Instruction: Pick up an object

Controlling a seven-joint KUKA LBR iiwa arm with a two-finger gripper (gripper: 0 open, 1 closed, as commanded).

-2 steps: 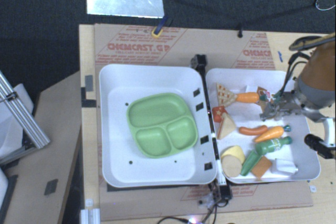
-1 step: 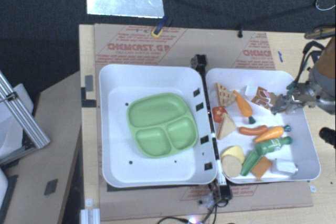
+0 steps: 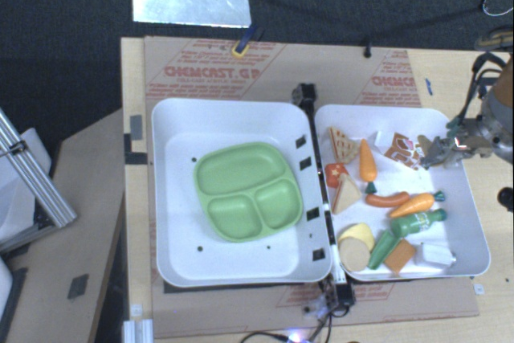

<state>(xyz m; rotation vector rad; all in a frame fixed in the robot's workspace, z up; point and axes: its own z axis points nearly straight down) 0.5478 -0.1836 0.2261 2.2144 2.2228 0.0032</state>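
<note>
I hover my jaws (image 3: 434, 152), whose gap I cannot make out, at the right bin's (image 3: 474, 233) two o'clock rim, beside the brown-and-white toy (image 3: 401, 148); descending onto it comes next.

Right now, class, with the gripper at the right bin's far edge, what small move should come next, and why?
Probably a short descent. The gripper hovers at the upper right of the right bin, just beside a small brown-and-white item, with nothing visibly between its fingers. The other toy foods lie farther off, so lowering onto this nearest piece seems the most sensible step.
</note>
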